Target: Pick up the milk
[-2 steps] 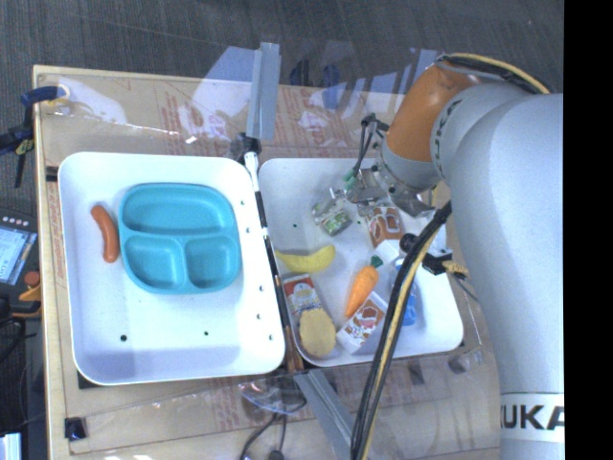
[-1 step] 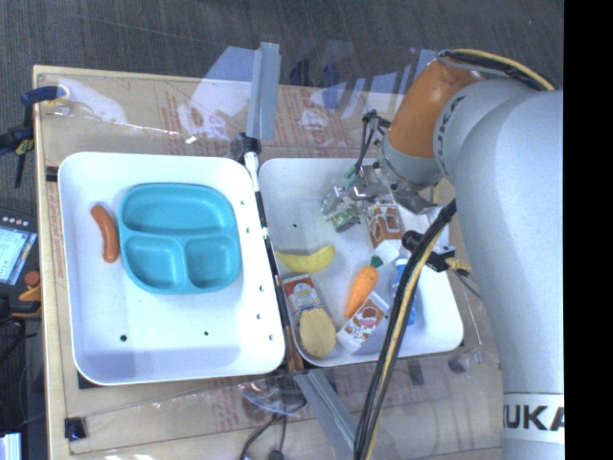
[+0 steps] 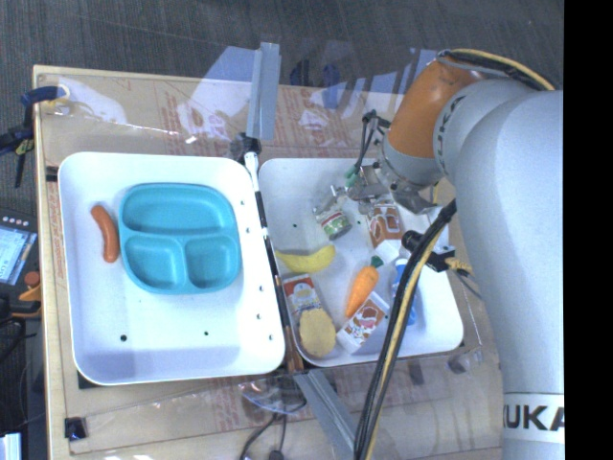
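The milk (image 3: 399, 278) looks to be a small white bottle with a blue label. It lies near the right wall of the right bin (image 3: 278, 175), partly hidden behind a black cable. My gripper (image 3: 347, 195) hangs over the back middle of that bin, just above a green-labelled can (image 3: 335, 223). It is well back and to the left of the milk. Nothing is visibly held in the gripper.
The right bin also holds a banana (image 3: 306, 257), a carrot (image 3: 361, 288), a brown carton (image 3: 385, 224), two small cartons (image 3: 300, 291) (image 3: 364, 322) and a round biscuit (image 3: 317, 333). The left bin (image 3: 86, 343) holds a blue divided plate (image 3: 180, 235) and a sausage (image 3: 105, 231).
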Robot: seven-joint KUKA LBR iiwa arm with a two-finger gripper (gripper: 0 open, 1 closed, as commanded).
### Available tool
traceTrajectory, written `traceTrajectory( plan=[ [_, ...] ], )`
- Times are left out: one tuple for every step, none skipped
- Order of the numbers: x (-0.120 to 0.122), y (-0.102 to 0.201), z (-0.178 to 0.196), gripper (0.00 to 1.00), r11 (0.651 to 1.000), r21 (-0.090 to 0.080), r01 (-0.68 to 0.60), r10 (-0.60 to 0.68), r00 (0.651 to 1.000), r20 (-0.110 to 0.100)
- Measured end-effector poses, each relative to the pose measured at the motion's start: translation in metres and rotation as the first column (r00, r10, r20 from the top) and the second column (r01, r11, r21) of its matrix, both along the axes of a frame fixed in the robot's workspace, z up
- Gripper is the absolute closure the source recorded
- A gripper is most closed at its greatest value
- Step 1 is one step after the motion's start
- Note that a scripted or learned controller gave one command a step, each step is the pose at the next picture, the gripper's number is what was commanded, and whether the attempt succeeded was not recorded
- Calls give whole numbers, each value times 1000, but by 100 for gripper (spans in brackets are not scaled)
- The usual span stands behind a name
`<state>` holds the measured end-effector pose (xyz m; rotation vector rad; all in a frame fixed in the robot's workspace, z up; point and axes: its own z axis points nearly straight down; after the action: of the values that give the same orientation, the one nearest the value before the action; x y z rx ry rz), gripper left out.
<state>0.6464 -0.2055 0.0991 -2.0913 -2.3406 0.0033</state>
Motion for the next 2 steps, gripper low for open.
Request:
traceTrajectory(
  plan=[
    [11,-2,-8,0,1000,-1,-28,28,1000,4],
    [12,0,1,100,999,-1,-34,34,999,4]
  ],
)
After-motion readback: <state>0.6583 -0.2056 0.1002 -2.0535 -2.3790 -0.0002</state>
